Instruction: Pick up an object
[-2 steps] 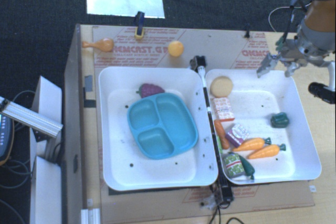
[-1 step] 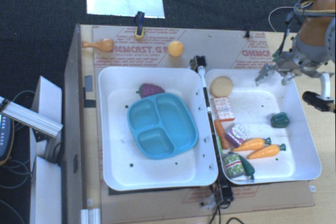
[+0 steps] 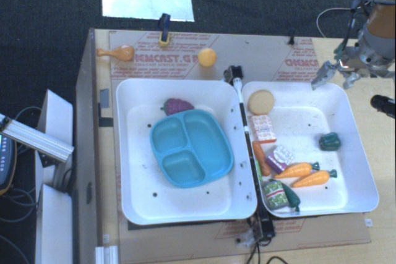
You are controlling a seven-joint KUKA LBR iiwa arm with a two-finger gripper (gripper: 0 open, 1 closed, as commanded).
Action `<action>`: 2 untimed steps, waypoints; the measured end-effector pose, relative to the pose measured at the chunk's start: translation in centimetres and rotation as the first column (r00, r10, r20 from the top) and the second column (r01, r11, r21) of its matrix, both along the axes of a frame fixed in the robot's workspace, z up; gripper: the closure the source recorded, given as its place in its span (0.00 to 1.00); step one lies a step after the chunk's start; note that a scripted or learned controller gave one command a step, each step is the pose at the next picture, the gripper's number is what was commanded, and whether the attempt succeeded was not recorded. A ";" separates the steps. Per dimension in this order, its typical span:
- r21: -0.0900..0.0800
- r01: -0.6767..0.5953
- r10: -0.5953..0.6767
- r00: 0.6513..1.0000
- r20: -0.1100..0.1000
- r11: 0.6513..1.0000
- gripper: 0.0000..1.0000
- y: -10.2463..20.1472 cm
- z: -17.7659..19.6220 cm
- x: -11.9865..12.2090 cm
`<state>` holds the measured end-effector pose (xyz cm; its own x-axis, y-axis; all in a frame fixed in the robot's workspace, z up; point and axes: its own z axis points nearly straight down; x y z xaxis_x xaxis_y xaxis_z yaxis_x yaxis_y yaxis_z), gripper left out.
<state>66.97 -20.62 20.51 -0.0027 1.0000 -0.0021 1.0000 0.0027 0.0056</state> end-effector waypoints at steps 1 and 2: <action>0.000 -0.001 0.001 1.000 -0.001 1.000 0.00 0.0 -0.1 0.0; 0.000 -0.001 0.001 1.000 -0.001 1.000 0.00 0.0 -0.1 0.0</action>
